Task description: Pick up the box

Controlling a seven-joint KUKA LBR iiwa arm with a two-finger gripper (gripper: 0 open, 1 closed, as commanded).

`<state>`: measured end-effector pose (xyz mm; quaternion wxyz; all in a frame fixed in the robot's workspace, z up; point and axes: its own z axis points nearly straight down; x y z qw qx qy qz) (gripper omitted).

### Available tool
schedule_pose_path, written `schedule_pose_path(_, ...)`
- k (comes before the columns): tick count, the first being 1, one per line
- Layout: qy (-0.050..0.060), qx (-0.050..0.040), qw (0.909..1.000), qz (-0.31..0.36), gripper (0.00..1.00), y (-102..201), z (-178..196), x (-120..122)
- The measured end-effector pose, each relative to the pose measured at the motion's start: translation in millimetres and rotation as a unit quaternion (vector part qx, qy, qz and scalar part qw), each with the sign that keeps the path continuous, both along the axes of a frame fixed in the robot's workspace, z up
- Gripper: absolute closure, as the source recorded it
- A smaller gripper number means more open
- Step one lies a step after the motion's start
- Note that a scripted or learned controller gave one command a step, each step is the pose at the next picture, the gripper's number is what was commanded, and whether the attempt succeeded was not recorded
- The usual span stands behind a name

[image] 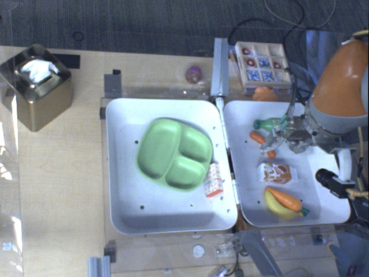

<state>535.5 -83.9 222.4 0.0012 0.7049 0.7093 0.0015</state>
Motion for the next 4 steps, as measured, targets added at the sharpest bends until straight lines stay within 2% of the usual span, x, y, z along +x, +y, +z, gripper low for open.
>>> schedule_pose_path(1, 0.001, 0.0009, 0.9870, -0.160, 0.00, 0, -85, -20)
schedule_pose_path(2, -0.001, 0.0009, 0.9875, -0.158, 0.00, 24, -37, -20)
schedule_pose_path(3, -0.001, 0.0008, 0.9682, -0.250, 0.00, 17, -12, -47)
schedule_pose_path(4, 0.000, 0.0002, 0.9828, -0.185, 0.00, 8, -29, 28)
